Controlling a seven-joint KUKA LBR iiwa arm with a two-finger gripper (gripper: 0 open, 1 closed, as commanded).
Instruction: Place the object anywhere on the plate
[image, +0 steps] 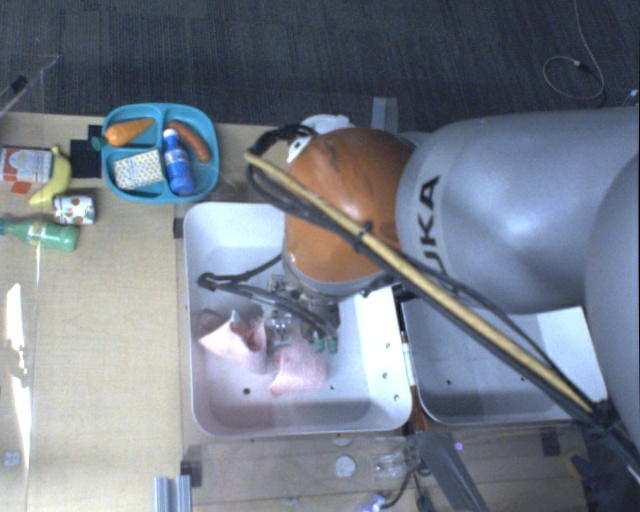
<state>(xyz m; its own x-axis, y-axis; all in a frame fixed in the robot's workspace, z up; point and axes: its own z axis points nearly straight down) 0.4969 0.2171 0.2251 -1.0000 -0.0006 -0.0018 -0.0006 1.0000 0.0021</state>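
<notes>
**Hovering low over a white bin**

Reaching in from the right: grey arm (520, 210), orange band just above the gripper (285, 330). Sitting beneath the gripper: left bin (200, 250). Lying on the bin floor directly under the gripper and spreading to either side: pink object (300, 375). Cannot tell the gripper's state, lost among cables.

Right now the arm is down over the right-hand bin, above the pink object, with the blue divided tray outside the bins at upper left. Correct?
Not quite. The camera view shows the arm down over the left-hand bin, not the right. The rest holds: the pink object lies beneath it, and the blue divided tray sits outside the bins at upper left.
</notes>
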